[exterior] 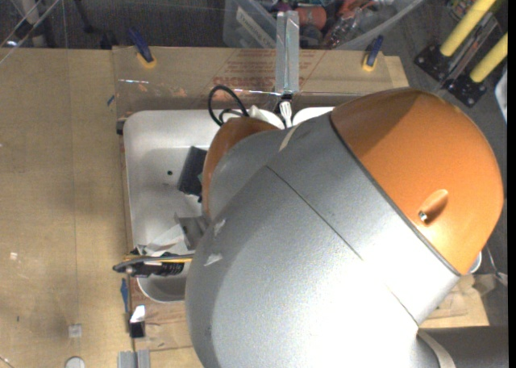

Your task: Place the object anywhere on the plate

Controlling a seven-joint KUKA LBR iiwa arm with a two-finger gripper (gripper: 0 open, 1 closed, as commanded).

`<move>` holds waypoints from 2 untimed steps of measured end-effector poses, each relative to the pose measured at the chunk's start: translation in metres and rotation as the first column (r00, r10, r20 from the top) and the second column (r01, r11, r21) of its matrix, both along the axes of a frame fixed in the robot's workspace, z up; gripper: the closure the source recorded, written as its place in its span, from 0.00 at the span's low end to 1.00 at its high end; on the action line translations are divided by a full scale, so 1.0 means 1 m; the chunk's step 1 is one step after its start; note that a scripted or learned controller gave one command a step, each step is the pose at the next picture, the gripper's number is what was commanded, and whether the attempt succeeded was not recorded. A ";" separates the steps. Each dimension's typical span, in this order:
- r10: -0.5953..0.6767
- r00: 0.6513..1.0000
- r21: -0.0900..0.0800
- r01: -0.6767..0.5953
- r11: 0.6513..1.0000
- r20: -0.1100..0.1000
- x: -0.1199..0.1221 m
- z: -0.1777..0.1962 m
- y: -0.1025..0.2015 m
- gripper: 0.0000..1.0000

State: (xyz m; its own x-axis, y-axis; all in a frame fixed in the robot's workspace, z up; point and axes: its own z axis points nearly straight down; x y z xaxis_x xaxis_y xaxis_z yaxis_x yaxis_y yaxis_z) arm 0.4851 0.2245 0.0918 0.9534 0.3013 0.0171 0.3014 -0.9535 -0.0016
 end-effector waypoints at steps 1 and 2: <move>0.064 0.998 -0.008 -0.064 0.998 -0.015 -0.005 0.234 -0.037 0.00; 0.064 0.998 -0.008 -0.064 0.998 -0.015 -0.005 0.234 -0.037 0.00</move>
